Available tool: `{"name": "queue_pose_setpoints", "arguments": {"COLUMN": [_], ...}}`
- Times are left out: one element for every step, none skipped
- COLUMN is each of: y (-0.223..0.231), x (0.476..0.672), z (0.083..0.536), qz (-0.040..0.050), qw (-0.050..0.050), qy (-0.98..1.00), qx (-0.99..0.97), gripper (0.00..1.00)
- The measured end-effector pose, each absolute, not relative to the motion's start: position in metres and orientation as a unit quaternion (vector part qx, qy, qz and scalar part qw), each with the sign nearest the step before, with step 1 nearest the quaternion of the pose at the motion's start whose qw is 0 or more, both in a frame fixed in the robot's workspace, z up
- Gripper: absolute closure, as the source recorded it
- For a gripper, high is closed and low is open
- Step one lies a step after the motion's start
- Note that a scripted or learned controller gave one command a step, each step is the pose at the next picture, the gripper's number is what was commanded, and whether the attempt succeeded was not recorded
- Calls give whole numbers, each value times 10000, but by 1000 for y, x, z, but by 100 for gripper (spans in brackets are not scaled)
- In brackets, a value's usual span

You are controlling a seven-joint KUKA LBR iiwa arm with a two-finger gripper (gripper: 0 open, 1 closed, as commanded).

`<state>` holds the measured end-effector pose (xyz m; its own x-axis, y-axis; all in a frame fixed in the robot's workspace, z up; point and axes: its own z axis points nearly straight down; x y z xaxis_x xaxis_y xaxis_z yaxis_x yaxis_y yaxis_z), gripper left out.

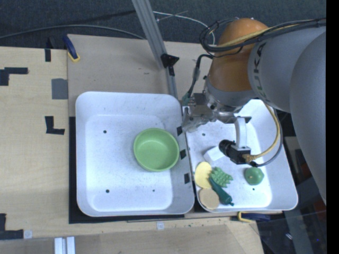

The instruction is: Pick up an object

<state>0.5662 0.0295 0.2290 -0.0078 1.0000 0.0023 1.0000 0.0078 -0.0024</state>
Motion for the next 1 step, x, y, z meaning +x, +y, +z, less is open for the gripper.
{"name": "queue_pose_setpoints", "arguments": {"y": [85], "x": [544], "z": [237], "qz": [3], "qw": [19], "qy": [-7100], "qx": [-7042], "gripper": [100]}}
